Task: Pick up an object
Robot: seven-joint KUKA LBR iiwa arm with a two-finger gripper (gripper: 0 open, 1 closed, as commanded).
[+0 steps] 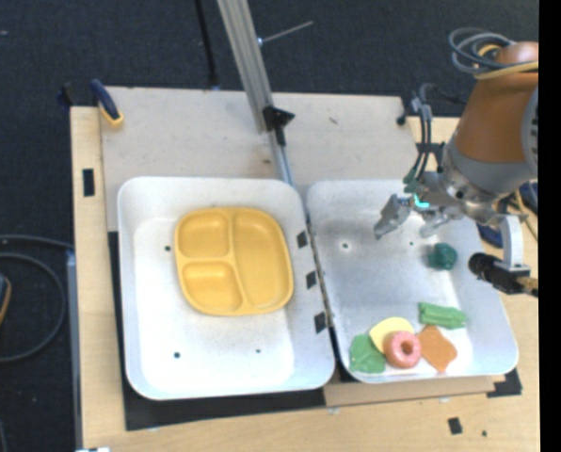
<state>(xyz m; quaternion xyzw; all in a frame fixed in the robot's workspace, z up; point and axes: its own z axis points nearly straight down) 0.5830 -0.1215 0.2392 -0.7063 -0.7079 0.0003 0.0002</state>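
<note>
My gripper (412, 218) hangs over the upper middle of the right bin (356, 271), open, with nothing between its fingers. A small dark teal round object (440, 256) lies just below and to the right of it, apart from the fingers. At the bin's front edge sits a cluster of toy food: a green flat piece (442, 315), a yellow round piece (390, 330), a pink donut (403, 349), an orange piece (439, 348) and a green leafy piece (365, 355).
The left bin (149, 347) holds a yellow divided plate (233, 260). A metal pole (248, 55) slants up from between the bins at the back. The arm's grey and orange body (492, 130) stands over the right bin's far right corner.
</note>
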